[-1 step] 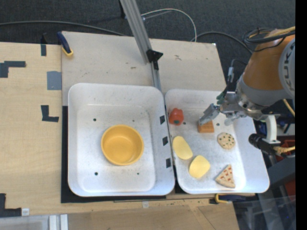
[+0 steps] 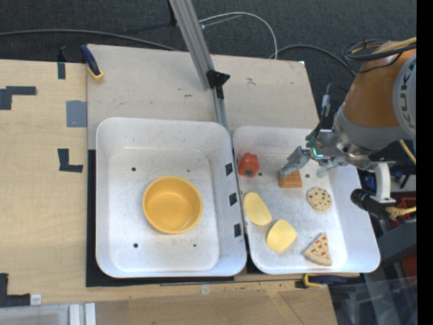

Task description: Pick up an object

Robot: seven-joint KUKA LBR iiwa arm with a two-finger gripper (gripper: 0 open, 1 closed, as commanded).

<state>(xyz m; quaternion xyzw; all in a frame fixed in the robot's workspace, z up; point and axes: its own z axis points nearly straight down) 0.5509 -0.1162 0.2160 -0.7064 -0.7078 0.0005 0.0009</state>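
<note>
The gripper [image 2: 310,164] is seen with fingers spread apart (nothing between them) just above an orange block [image 2: 291,179] in the right bin [image 2: 358,249].

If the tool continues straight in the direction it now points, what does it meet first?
Most likely the small orange block: the tool points down at the right bin, and its left finger looks just above that block. Depth is unclear from this slanted view.

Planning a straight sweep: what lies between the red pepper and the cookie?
In the camera view, the orange block lies between the red pepper and the cookie.
</note>
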